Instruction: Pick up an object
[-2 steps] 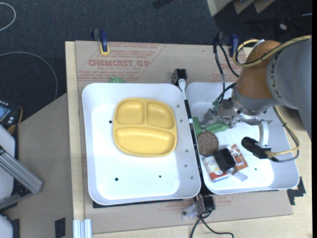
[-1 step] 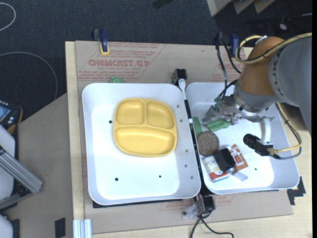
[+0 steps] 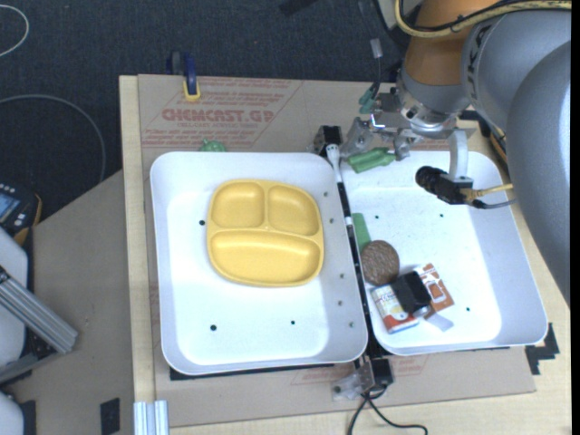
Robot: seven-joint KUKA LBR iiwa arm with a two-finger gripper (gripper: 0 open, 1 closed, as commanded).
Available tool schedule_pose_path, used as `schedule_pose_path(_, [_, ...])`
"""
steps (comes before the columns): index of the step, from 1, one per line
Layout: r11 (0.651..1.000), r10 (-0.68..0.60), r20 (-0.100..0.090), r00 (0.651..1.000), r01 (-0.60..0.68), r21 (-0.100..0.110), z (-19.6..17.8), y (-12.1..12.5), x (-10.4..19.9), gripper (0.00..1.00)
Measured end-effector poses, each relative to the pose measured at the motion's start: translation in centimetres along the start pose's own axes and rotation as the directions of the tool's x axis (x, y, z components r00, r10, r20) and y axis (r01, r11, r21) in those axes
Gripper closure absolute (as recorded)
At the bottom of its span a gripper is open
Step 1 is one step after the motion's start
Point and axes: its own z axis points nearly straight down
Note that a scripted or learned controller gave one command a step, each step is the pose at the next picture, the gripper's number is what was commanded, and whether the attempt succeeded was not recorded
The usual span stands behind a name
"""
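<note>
Camera view — gripper (image 3: 379,149) pinching a green object (image 3: 370,160) above right bin (image 3: 489,270).

The right white bin (image 3: 494,252) lies just under my claw (image 3: 385,143) and stretches away from it toward the camera. The left white bin (image 3: 177,279) sits off to one side of my claw, and the two bins meet rim to rim. Both rest on a brown cardboard sheet (image 3: 245,107) with red lettering, spread over the tabletop. A blue and yellow clamp (image 3: 189,75) grips that sheet's far edge, well apart from my claw. A grey metal rail (image 3: 36,320) lies farthest from my claw, beyond the left bin.
</note>
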Motion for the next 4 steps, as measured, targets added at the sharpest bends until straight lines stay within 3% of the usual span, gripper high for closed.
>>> schedule_pose_path(1, [1.0,0.011,0.001,1.0,-0.011,0.022,0.7,-3.4,-1.4,1.0])
schedule_pose_path(2, [1.0,0.004,-0.002,1.0,-0.004,0.023,0.7,-7.9,4.7,1.0])
schedule_pose_path(3, [1.0,0.003,-0.002,1.0,-0.003,0.029,2.5,-17.2,12.3,1.0])
schedule_pose_path(4, [1.0,0.002,-0.003,1.0,-0.002,0.013,-2.8,-19.1,17.8,1.0])
